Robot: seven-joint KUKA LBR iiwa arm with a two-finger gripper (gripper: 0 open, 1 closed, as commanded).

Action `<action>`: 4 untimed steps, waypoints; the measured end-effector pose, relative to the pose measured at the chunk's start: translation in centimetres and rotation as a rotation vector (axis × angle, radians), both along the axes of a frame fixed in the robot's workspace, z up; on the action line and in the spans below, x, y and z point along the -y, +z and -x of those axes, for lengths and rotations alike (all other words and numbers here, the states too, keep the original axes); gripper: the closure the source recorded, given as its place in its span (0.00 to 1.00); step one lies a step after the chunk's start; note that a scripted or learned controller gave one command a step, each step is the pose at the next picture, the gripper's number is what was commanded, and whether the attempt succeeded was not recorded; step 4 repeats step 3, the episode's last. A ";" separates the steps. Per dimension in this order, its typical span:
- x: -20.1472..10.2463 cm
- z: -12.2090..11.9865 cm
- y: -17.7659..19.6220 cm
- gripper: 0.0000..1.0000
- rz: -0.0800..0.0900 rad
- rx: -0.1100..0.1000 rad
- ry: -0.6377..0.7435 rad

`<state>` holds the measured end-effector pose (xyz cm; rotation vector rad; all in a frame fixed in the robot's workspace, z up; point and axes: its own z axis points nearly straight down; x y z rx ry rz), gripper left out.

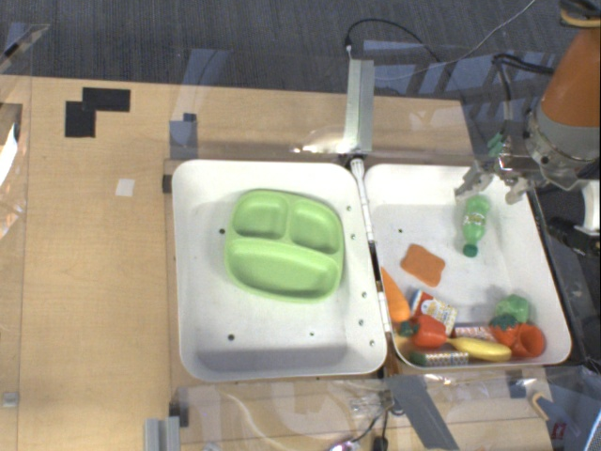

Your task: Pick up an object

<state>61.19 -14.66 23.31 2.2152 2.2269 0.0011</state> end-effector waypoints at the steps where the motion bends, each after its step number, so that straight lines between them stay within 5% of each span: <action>1: 5.1 -0.1 -13.4 0.00 0.000 -0.001 0.055; 2: 5.1 -0.3 -12.5 1.00 0.000 0.003 0.056; 3: -1.2 -1.8 -2.4 1.00 0.000 0.003 0.023; 4: -1.2 -1.8 -2.4 1.00 0.000 0.003 0.023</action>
